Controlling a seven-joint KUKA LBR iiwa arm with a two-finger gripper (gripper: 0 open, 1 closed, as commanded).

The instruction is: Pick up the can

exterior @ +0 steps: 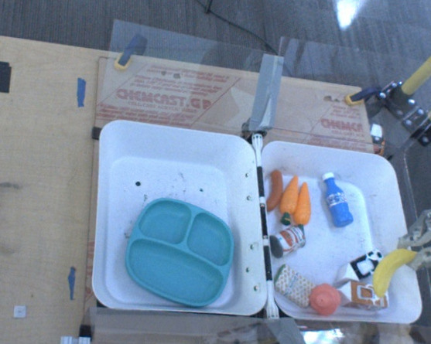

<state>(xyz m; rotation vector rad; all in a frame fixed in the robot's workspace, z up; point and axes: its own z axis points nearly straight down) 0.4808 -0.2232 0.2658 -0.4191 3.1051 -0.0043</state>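
Your bench (pixel 40 138) as it stands, item by item:

- Left bin (pixel 109 216): one teal plate (pixel 181 252) with three compartments, lying flat toward the near side. A few dark specks lie on the bin floor beyond it.
- Right bin (pixel 390 175), far half: carrots (pixel 290 197) laid side by side close to the wall shared with the left bin. A blue bottle (pixel 337 199) with a white cap lies to their right, apart from them.
- Can (pixel 288 240): your target. It is in the right bin, on its side, just below the carrots and near the shared wall. Its dark end points toward that wall. Nothing rests on it.
- Right bin, near edge: a tan checked pack (pixel 292 283), with a red ball (pixel 325 297) touching its right end, then a carton (pixel 365 295) beside the ball.
- Right bin, right side: a banana (pixel 388 271) curving over the carton, and a small black-and-white piece (pixel 365 263) just left of the banana.
- Gripper (pixel 425 241): what looks to be it sits at the right rim of the right bin, by the banana's upper end and well apart from the can. It is blurred against the glare, so you cannot tell how far open it is or whether it has hold of anything.
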